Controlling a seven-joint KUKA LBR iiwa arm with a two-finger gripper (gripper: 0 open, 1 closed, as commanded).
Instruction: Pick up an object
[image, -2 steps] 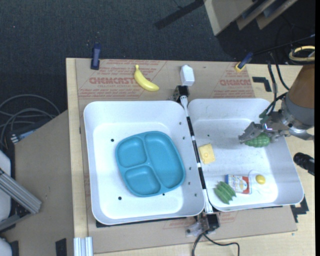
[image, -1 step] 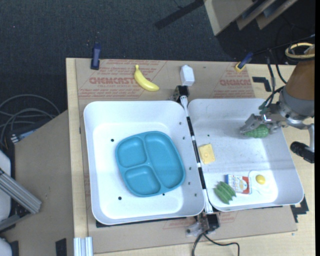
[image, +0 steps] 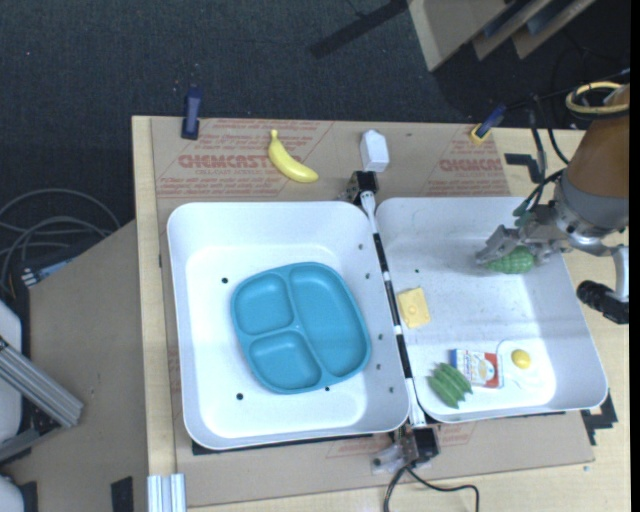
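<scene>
My gripper (image: 516, 248) hangs low over the back of the right bin (image: 560, 300), right above a small green leafy toy (image: 514, 263). Its fingers (image: 493, 249) are spread wider than the toy, one on each side, so it is open and not gripping the toy. Also in the right bin lie a yellow block (image: 413, 307), a green pea pod (image: 450, 384), a white and red carton (image: 480, 367) and a fried egg toy (image: 522, 362). A blue divided plate (image: 298, 326) lies in the left bin (image: 200, 240).
A toy banana (image: 290, 160), a white clip (image: 375, 150) and a blue marker (image: 191, 112) lie on the bench behind the bins. The ridge between the bins (image: 385, 290) runs close to the yellow block. Cables hang at the right, behind the arm (image: 600, 160).
</scene>
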